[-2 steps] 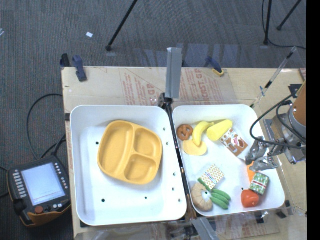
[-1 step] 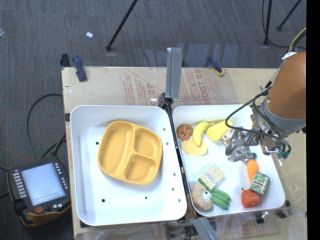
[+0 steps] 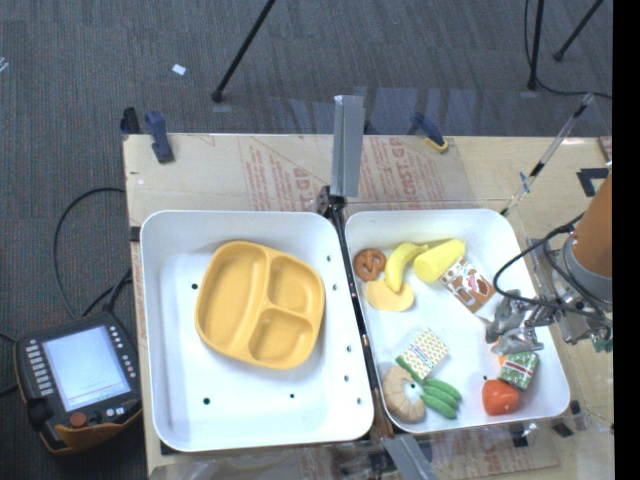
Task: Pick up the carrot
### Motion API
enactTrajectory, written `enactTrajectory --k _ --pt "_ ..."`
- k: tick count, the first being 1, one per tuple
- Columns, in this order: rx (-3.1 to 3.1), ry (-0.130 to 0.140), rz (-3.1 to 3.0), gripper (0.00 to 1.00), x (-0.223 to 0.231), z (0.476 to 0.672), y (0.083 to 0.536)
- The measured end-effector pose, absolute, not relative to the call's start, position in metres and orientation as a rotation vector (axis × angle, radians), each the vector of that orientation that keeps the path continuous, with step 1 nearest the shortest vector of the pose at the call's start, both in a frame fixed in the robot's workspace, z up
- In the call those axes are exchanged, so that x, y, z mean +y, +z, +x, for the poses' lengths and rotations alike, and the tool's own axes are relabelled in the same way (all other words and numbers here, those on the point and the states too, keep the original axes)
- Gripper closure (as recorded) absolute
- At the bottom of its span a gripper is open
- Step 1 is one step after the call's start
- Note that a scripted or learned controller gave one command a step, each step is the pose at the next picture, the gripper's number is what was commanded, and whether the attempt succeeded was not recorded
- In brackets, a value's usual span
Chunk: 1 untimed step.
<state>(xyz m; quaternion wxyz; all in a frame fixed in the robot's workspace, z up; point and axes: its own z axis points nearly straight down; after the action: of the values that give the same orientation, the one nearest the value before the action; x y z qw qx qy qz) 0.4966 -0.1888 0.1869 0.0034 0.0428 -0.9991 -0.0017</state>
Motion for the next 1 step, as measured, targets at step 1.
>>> enactTrajectory --k 1 --pt "-3.096 -0.007 0.524 1.0 -0.2099 0.5017 0.0856"
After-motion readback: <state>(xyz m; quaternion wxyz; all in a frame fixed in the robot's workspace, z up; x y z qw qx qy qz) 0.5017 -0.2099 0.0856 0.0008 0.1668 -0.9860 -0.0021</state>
